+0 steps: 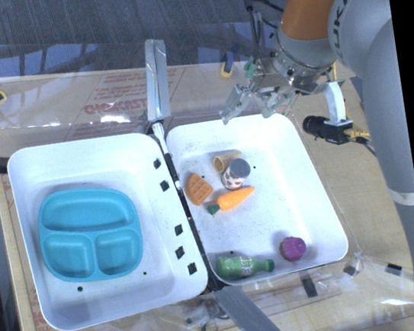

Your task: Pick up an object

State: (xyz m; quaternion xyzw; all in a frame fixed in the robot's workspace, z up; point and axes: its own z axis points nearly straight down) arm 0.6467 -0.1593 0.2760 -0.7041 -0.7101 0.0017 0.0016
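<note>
The carrot lies right of centre in the frame, in the upper middle of the right bin, orange body pointing right and green tip to the lower left. Touching or nearly touching it sit a waffle to its left and a cone with a dark round end just above. A green bottle and a purple ball rest well apart near the bin's lower rim. In the left bin lies a blue tray.

The gripper hangs in the upper right of the frame, over the right bin's upper rim, fingers spread wide with nothing between them. The carrot lies below and slightly left of it in the picture, well apart.

To grasp well, I judge the arm should travel down-frame over the carrot, turn the fingers across its narrow width, and descend on the orange body away from the waffle and cone, since crowding there could jam a finger. The ball or bottle would be freer targets.
</note>
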